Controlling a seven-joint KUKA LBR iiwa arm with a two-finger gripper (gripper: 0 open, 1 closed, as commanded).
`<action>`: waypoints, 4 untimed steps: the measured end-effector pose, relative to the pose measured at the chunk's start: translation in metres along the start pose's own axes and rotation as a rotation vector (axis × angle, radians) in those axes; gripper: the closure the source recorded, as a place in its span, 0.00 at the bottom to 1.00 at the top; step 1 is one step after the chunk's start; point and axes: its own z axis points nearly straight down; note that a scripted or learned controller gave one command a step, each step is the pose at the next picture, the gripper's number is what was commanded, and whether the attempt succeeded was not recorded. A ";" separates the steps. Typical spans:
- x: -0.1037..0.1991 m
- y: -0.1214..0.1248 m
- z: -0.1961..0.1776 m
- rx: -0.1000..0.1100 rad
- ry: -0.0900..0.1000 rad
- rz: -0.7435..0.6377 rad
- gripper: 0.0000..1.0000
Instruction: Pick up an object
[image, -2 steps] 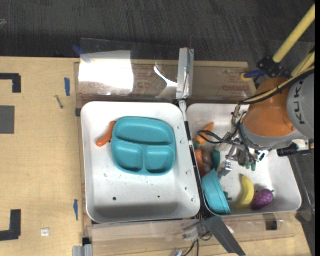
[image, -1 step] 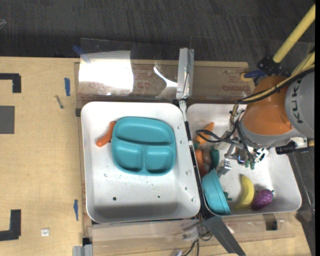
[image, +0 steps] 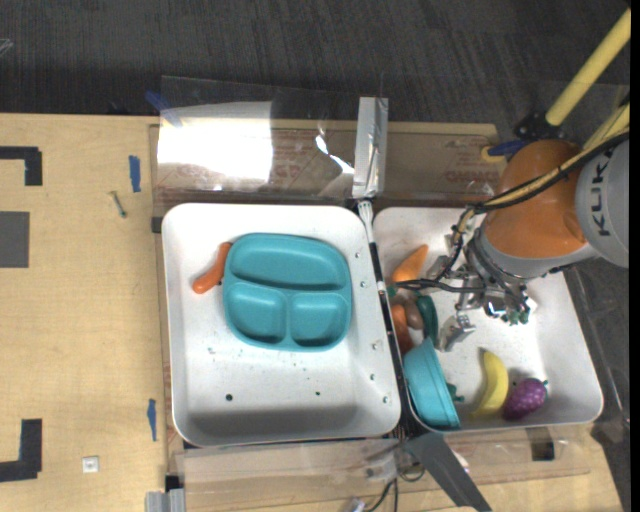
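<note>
Presently, left bin (image: 190, 330) — one teal divided tray (image: 288, 290) lying flat, one orange carrot-like piece (image: 210, 270) touching its left edge. Right bin (image: 570, 320) — teal bowl (image: 432, 388) tipped against the near-left wall, yellow banana (image: 491, 381) just beside a purple fruit (image: 525, 396) at the near side, an orange piece (image: 410, 265) and a brownish-orange item (image: 400, 318) along the left wall. Hand (image: 458, 330) hangs over the right bin's middle, above the bowl and near the banana; whether it is released or clenched I cannot tell, and nothing is seen in its grasp.
</note>
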 end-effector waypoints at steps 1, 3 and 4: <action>-0.004 -0.004 -0.006 -0.002 0.004 -0.128 0.00; -0.062 -0.026 -0.001 -0.004 0.044 -0.127 0.00; -0.028 0.000 0.000 -0.001 0.003 -0.187 0.00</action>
